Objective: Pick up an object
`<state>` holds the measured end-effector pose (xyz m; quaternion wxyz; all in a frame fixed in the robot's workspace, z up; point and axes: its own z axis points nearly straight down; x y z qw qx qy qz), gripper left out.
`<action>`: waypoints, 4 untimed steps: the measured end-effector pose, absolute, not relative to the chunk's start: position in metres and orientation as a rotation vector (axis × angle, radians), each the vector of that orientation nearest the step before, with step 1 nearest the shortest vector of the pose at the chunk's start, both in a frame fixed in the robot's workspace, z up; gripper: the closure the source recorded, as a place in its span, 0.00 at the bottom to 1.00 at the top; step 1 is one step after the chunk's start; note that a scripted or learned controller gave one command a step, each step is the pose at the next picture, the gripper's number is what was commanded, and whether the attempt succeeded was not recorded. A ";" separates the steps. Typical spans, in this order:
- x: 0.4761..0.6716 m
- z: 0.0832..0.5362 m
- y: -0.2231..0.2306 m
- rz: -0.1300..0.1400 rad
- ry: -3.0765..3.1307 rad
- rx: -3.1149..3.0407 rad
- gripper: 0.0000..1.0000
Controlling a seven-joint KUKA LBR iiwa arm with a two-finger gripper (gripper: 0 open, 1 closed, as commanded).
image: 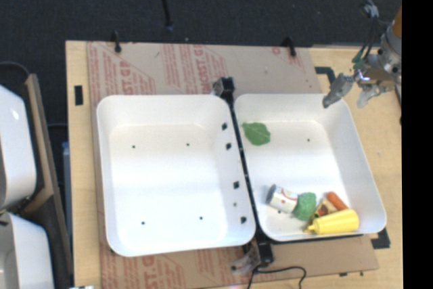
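Note:
The right bin [352, 139] holds a green lump [256, 133] near its back left. At its front lie a small white can with a red mark [280, 198], a green object [305, 204], an orange piece [336, 200] and a yellow bottle [335, 222], close together. My gripper [350, 93] hangs at the bin's back right corner, above the rim, far from all the objects. Its two grey fingers [333, 94] stand apart and open, with nothing between them.
The left bin [108, 166] sits beside the right one, joined along a black-clipped divider [235, 159]. Both rest on a cardboard sheet [162, 68] on the bench. White boxes [17, 159] stand at the far left.

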<state>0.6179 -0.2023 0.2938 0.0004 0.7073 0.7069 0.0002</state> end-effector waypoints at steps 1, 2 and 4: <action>0.650 0.203 -0.128 -0.005 2.231 2.220 0.00; 0.632 0.097 -0.096 -0.006 2.226 2.225 0.00; 0.630 0.112 -0.098 0.003 2.218 2.223 1.00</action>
